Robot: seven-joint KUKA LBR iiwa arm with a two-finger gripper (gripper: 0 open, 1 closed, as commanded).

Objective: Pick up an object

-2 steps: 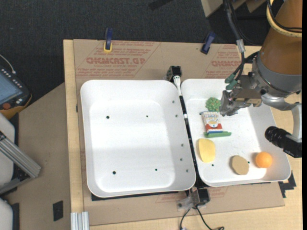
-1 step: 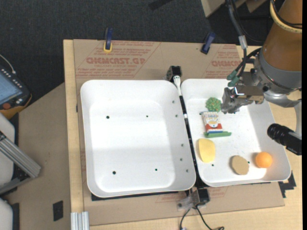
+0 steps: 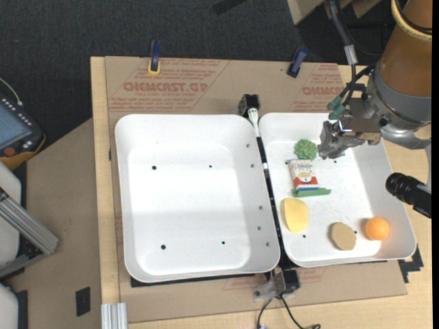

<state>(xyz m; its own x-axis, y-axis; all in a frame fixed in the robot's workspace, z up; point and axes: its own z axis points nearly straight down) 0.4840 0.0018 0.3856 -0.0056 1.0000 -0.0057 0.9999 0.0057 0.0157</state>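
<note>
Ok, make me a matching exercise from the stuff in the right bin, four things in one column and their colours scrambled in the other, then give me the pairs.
Things:
1. broccoli-like piece
2. ball
3. flat oval piece
4. round cookie-like piece

Colours:
A. tan
B. yellow
C. green
D. orange

Pairs: 1-C, 2-D, 3-B, 4-A.
</note>
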